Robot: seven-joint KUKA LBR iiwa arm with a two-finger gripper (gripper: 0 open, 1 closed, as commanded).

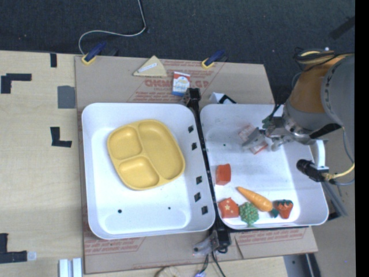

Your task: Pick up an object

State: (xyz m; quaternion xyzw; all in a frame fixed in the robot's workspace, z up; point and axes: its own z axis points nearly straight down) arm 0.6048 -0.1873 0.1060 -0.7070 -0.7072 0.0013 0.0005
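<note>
The gripper [253, 138] is hanging over the right bin [305, 154], near its top. Its fingers are too blurry to tell if they are open or shut, and nothing clear is showing between them. To do well, it should be lining up right over one toy before going down. The red block [223, 173] is sitting alone nearby. The carrot [255, 198], broccoli [249, 213] and strawberry [282, 208] are crowding the bottom edge.

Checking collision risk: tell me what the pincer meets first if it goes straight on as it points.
Probably bare floor of the right bin; the pincer seems angled down and left, though depth is unclear.
</note>
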